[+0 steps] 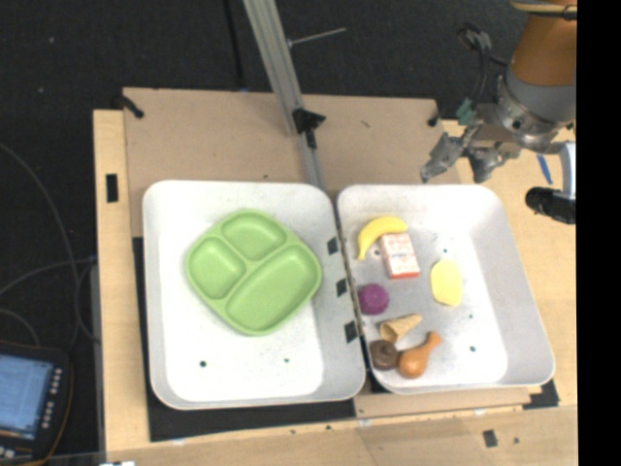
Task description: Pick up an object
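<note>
Fingers of our gripper are standing spread apart with nothing between them, hanging above the bench just past the far rim of the right bin. We are reaching in from the right, our grey arm with its orange band showing at the top right corner.

We are seeing the objects to pick lying in the right bin, all toward its left half. A banana is curving near the far left, with a small red and white box just beside it on the right. A lemon is sitting further right, apart from the box. A purple ball is resting below the banana. Nearer the front, an ice cream cone is lying tilted, a brown pear-shaped piece is lying just below it, and a dark chocolate doughnut is touching that piece on its left.

In the left bin a green divided plate is lying flat, well apart from our gripper.
</note>
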Tool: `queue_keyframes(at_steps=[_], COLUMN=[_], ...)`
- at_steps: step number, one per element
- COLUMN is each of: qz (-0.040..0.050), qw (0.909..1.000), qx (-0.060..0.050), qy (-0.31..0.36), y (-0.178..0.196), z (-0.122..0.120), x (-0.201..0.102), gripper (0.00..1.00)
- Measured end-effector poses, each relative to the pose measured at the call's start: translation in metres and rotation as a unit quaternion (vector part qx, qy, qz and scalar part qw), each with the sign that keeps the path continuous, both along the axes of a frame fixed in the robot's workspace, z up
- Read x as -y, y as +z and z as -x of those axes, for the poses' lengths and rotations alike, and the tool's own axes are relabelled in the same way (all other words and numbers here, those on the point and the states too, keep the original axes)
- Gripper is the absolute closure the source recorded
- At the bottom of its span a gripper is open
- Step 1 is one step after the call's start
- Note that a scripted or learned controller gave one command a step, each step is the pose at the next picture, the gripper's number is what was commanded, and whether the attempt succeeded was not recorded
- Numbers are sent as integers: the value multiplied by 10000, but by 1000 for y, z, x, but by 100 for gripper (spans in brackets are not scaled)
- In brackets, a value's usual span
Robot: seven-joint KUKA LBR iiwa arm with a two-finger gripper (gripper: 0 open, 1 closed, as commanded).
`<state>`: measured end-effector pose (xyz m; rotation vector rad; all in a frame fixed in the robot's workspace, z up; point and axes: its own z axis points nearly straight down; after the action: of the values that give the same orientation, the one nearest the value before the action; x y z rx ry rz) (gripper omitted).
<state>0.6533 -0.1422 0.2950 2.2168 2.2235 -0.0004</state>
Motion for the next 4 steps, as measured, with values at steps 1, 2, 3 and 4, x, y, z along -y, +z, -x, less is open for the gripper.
queue_keyframes(at_steps=[1,2,3,4], qz=[3,5,1,1], qw=[10000,10000,10000,10000], qx=[-1,-22,-22,-26], qy=[1,-20,-9,-18], y=[0,-45,-90,-141], z=[0,5,4,15], x=[0,8,2,3], gripper=[0,0,0,0])
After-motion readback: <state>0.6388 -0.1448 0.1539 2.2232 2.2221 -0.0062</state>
